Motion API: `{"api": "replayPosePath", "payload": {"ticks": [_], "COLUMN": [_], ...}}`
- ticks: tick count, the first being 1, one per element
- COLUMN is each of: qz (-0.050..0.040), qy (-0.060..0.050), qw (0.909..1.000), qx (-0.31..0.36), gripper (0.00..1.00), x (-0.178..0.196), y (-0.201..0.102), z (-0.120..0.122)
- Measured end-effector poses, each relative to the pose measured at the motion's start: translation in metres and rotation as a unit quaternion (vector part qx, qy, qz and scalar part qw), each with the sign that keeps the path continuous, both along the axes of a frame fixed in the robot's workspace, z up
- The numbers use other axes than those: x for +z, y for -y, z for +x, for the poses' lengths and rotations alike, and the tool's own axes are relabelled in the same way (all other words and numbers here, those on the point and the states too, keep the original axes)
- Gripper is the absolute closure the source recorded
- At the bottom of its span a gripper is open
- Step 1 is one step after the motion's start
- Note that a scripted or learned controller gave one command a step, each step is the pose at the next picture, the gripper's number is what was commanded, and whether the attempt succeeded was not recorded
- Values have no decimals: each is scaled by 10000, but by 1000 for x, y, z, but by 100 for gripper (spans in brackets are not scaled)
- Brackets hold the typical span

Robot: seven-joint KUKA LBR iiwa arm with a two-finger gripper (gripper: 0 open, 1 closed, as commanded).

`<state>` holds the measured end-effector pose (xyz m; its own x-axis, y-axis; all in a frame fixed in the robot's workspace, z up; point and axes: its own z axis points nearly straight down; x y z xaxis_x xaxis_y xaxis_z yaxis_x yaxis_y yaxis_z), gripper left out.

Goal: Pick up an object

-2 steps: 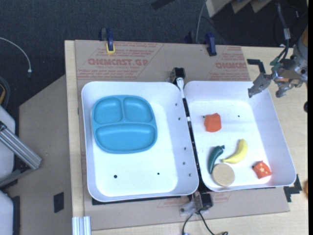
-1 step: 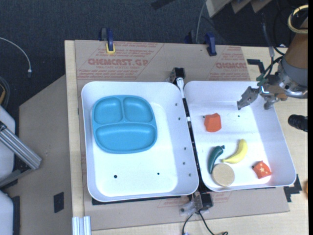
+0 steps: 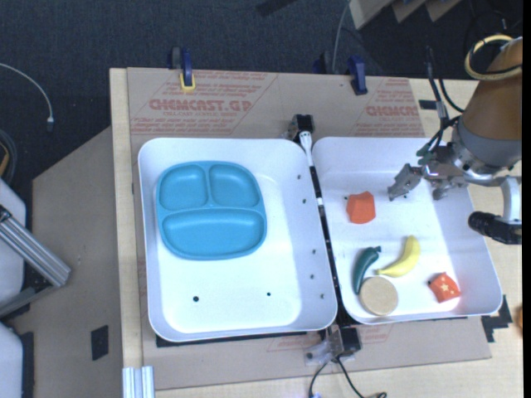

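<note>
left white bin (image 3: 166, 305): blue three-compartment plastic plate (image 3: 212, 208) fills upper-left, bare floor open below and right of it | right white bin (image 3: 489, 293): orange block (image 3: 361, 207) mid-left, green pepper (image 3: 366, 266), yellow banana (image 3: 401, 258), tan disc (image 3: 380, 295) clustered low, touching | red block (image 3: 445, 286) apart, lower right | open floor upper middle.

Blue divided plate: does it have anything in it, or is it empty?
Empty. The blue plate lies flat in the left bin, and all three of its sections show only bare blue. The toys sit in the right bin.
</note>
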<state>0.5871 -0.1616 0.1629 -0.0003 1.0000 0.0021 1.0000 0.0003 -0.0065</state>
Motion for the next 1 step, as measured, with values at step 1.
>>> {"api": "replayPosePath", "payload": {"ticks": [1], "qz": [-1], "qy": [4], "qw": [10000], "qx": [4], "gripper": [0], "x": [-61], "y": [-4], "z": [6]}}
